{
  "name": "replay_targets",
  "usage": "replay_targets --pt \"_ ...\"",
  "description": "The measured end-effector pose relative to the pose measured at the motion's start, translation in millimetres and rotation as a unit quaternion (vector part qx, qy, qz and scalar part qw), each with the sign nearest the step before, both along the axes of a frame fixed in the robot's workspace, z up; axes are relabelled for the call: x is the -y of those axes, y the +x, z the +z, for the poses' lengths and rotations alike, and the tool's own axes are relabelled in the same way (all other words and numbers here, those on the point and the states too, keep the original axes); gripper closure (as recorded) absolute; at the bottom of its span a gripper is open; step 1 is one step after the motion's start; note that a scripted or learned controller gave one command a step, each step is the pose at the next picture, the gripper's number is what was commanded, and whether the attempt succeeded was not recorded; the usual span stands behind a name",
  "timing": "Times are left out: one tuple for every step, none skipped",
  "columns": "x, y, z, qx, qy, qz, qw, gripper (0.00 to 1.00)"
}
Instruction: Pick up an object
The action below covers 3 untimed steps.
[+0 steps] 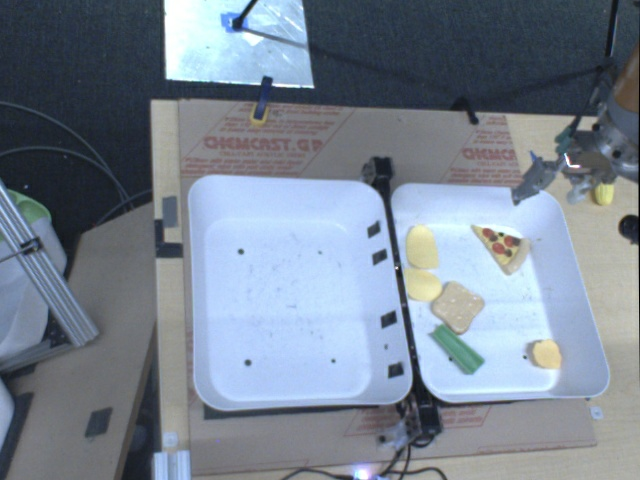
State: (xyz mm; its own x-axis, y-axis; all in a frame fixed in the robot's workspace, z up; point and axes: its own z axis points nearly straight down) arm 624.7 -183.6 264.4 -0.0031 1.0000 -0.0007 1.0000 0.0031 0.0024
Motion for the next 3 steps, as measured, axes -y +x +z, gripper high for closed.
replay_targets --pt "6 -119 -119 -0.009 0.003 -0.004 1.0 0.0" --pt "23 -109 -160 -0.002 0.0005 -0.001 1.0 0.0" --pt "-62 -137 -177 0.002 0.0004 0.002 1.0 0.0"
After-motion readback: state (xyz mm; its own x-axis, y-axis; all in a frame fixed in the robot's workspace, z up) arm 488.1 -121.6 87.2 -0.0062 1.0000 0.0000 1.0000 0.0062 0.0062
